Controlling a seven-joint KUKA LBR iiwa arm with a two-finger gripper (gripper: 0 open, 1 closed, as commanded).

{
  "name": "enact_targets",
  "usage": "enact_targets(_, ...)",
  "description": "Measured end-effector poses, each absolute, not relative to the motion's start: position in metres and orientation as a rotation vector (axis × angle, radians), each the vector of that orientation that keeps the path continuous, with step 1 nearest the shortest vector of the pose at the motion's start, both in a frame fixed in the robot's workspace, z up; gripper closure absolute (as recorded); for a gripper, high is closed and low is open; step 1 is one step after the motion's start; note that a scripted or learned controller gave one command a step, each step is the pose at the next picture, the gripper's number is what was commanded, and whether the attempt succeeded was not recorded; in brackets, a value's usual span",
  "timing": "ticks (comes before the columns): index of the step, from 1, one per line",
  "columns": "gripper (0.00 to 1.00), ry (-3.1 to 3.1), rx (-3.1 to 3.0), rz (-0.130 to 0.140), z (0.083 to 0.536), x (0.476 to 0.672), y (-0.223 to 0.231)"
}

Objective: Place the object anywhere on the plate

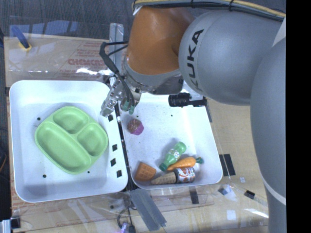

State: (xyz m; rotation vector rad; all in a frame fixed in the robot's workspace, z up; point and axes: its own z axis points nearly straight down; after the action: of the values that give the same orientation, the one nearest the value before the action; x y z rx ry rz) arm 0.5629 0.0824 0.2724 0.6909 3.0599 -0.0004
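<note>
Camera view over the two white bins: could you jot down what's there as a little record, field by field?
left bin: holds a green plate with three compartments
right bin: purple toy, green bottle, carrot, ice cream cone, small can, orange wedge
gripper: above the divide between the bins, near the far edge
on the plate: no toys yet

Two white bins sit side by side on the table (233, 135). In the right bin (194, 125), toward five o'clock, a green bottle (173, 155), a carrot (184, 162), a can (186, 174) and an ice-cream cone (164, 178) crowd together. A blue peg (19, 37) lies at ten o'clock.
</note>
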Motion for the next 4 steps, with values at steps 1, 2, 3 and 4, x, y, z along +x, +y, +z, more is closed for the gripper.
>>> enact_targets(1,0.00,3.060,0.690,-0.001,0.272,0.563,0.083)
enact_targets(2,1.00,3.060,0.685,0.000,0.283,0.564,0.083)
enact_targets(3,0.00,3.060,0.685,0.000,0.283,0.564,0.083)
enact_targets(4,1.00,3.060,0.680,0.001,0.293,0.564,0.083)
